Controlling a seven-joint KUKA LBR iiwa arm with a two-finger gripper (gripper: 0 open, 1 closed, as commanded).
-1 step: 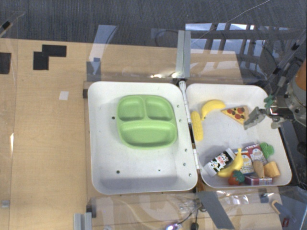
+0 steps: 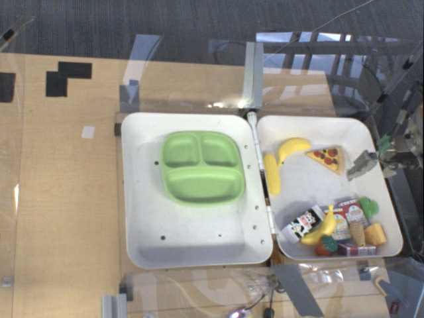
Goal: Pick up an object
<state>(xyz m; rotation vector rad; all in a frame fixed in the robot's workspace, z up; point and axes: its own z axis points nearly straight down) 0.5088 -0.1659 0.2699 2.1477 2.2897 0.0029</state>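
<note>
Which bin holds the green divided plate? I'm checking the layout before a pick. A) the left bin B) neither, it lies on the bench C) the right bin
A: the green divided plate lies flat inside the left bin, while the toy foods sit in the right bin.

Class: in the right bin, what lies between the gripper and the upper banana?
In the camera view, the pizza slice lies between the gripper and the upper banana.
</note>
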